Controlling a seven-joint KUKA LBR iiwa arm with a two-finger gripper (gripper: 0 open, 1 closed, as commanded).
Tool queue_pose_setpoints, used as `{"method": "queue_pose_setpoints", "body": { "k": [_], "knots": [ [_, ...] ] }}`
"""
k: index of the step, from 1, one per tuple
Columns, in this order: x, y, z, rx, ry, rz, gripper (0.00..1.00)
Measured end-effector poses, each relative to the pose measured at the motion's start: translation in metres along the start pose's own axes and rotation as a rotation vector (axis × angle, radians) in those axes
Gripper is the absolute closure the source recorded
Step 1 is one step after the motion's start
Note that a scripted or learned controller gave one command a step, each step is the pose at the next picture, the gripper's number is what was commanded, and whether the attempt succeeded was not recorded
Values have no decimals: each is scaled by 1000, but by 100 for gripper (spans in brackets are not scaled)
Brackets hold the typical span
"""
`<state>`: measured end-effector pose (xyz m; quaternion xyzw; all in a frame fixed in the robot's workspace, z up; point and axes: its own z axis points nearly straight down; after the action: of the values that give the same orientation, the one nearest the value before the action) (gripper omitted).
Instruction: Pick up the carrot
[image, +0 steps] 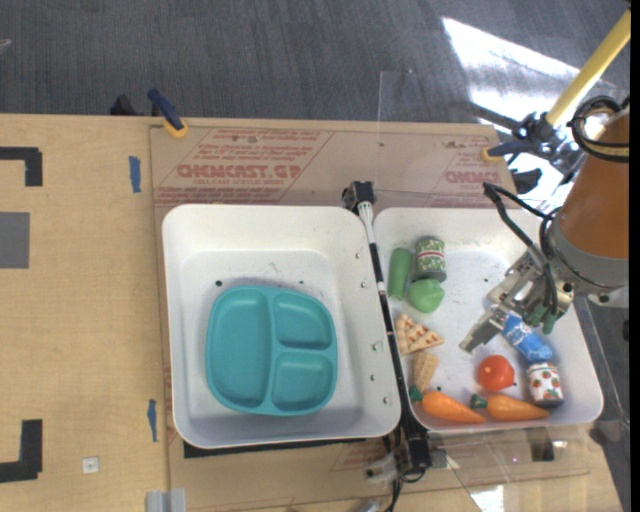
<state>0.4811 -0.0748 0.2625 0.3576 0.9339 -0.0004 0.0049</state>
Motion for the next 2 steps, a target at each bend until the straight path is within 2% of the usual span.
{"method": "queue_pose_setpoints", "body": {
  "k": [1, 2],
  "knots": [
    [37, 42, -3, -3, 5, -242, 0],
    [47, 53, 13, -4, 8, -753, 0]
  ]
}}
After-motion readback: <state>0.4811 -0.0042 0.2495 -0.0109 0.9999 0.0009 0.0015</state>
